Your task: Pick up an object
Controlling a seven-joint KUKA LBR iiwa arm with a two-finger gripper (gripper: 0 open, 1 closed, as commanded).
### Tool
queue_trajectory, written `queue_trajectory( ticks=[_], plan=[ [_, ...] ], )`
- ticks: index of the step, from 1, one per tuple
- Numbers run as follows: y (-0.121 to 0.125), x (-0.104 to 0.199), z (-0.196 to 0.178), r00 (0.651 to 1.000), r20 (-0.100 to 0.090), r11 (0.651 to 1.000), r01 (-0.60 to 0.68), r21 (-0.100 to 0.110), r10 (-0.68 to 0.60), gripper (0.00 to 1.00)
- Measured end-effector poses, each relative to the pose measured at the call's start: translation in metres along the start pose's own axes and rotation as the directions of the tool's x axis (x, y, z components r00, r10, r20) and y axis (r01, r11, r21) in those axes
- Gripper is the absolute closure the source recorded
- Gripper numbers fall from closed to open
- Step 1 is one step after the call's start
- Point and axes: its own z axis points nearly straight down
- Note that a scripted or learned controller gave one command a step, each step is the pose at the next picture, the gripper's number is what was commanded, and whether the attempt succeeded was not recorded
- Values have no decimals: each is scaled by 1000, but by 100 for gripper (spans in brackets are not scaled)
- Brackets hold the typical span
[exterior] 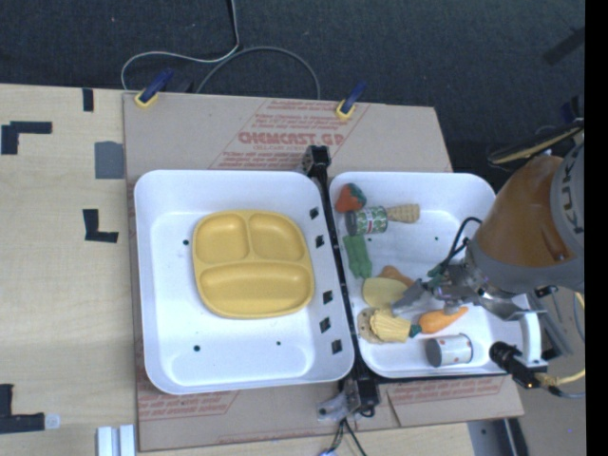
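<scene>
The arm reaches in from the right over the right-hand bin [475,190], its orange band sitting above the wrist, and the gripper [429,295] hangs low among the toys at the bin's near half. Whether its fingers are spread or closed cannot be told from this slanted view; the dark metal parts blur together, and nothing is plainly seen clamped between them. The nearest candidate for the pick is the orange carrot [442,320], which lies just below and slightly right of the gripper, close enough that it may be touching, with its long axis running roughly left to right and tilted a little upward toward the right. Just to the gripper's left sit a yellow slice [382,293] and, below that, a corn cob [389,328], while a grey cylinder [448,351] lies near the bin's front wall, its axis also left to right. Farther back are a green bottle [369,221] and a green pepper-like piece [358,255]. The left bin [161,350] carries a yellow divided plate [253,262]. The grasp likely turns on closing across the carrot's short width, which appears to mean a small shift toward the front wall.
</scene>
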Motion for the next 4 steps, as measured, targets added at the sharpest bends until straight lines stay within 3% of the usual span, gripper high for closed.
queue_trajectory(
  ticks=[1, 2, 3, 4],
  plan=[
    [2, -25, 39, 1000, 2, 1000, -3, -7, 3, 0],
    [4, -27, 26, 1000, 9, 1000, -4, -16, 4, 100],
    [21, 24, 25, 1000, 0, 1000, 3, -7, -3, 100],
    [20, 21, 25, 1000, 2, 1000, -1, -6, 1, 0]
  ],
)
